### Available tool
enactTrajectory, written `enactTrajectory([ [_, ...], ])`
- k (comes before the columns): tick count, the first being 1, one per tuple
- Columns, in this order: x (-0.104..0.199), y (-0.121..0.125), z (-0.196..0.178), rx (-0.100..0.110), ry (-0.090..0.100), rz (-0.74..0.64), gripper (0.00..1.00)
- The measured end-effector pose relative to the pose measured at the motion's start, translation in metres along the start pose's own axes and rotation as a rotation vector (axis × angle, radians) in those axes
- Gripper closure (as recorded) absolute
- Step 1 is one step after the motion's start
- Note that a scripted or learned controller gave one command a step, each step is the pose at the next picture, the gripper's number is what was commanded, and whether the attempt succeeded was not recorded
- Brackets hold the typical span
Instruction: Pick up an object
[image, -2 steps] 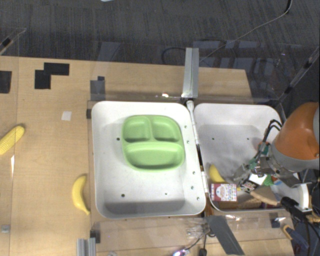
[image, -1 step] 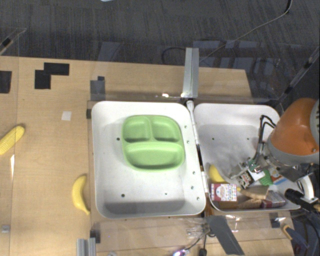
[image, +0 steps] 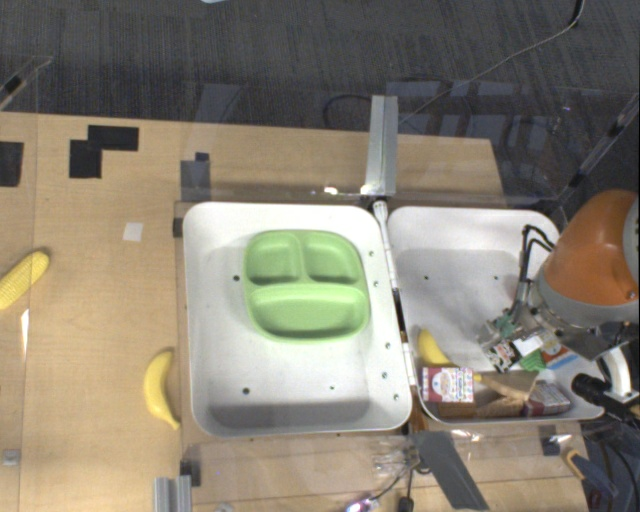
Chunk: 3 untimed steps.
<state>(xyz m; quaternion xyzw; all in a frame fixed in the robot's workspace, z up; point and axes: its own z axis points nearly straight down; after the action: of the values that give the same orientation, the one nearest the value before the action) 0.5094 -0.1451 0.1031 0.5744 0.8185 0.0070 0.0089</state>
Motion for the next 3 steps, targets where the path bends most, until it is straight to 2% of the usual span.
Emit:
enactTrajectory([
  [1, 0.0058, 0.0777, -0.1144, 0.014, 0.003, 0.0, 1.0],
  [2, 0.0058, 0.0774, -0.114, 0.015, 0.003, 0.0, 0.0],
  [3, 0.0058, 0.0774, -0.114, 0.015, 0.003, 0.0, 0.0],
])
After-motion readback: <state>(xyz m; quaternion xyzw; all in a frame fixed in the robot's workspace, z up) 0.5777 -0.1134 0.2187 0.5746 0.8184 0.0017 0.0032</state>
